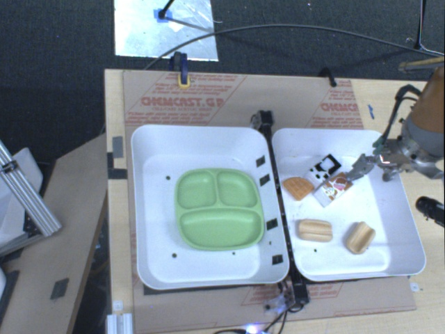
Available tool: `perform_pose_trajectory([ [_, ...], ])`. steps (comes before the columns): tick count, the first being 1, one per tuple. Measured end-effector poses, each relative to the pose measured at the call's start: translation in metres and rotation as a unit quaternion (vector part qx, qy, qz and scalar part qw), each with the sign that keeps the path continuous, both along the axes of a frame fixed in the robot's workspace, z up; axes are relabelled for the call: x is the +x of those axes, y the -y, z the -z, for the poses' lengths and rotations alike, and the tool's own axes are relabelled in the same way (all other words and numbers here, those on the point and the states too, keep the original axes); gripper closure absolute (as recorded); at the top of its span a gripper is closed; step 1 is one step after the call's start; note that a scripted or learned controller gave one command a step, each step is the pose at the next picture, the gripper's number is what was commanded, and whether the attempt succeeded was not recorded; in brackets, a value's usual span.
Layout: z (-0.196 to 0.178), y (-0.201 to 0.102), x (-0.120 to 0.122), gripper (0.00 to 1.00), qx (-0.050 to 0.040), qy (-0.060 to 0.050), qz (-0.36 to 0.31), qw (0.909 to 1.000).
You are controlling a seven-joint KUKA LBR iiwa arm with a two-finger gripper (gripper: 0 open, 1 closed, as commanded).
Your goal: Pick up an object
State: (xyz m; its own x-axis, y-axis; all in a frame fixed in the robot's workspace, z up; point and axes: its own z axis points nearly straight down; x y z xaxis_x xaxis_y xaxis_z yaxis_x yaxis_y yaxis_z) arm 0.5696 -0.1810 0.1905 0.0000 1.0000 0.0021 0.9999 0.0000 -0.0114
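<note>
The right bin (pixel 400 207) holds several small things. A flat tan piece (pixel 299 188) lies near its left wall. Beside it are a black-and-white tag (pixel 324 165) and a small white and red packet (pixel 331 189). Two tan bread rolls lie toward the front, one (pixel 314 229) lying flat and one (pixel 360 237) to its right. My gripper (pixel 352 172) reaches in from the right, low over the bin, its tip right at the packet's upper right edge. I cannot tell whether it touches the packet.
The left bin (pixel 149 186) holds a green divided plate (pixel 219 208). The arm's grey wrist (pixel 417 148) hangs over the right bin's far right edge. A blue clamp (pixel 181 67) stands at the back of the bench.
</note>
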Motion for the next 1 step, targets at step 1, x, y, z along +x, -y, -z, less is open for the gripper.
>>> perform_pose_trajectory([
  [1, -0.0077, -0.0005, 0.0031, 0.00, -0.0012, 0.006, -0.002, 1.0000],
])
